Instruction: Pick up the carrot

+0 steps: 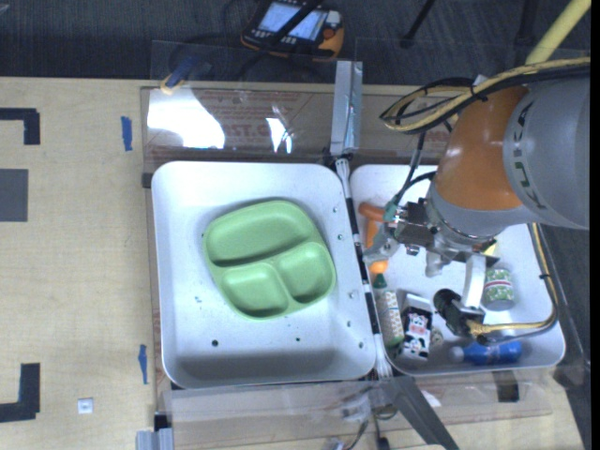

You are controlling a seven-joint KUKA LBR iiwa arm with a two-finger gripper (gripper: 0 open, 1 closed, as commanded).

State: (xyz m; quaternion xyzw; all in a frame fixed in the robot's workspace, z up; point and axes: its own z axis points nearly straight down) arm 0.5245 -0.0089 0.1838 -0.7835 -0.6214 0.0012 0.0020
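The carrot lies in the right bin, close to its left wall, with its orange end pointing to the back. A second orange bit with a green tip shows a little nearer along the same wall; the part between is covered by the gripper. My gripper hangs low over this stretch, right at the carrot, reaching in from the right under the orange-banded wrist. Whether it touches the carrot is hidden.
The left bin holds a green divided plate. In the right bin's front part lie a black-and-white cow-patterned toy, a blue object, a green-labelled can and a dark green thing by the left wall.
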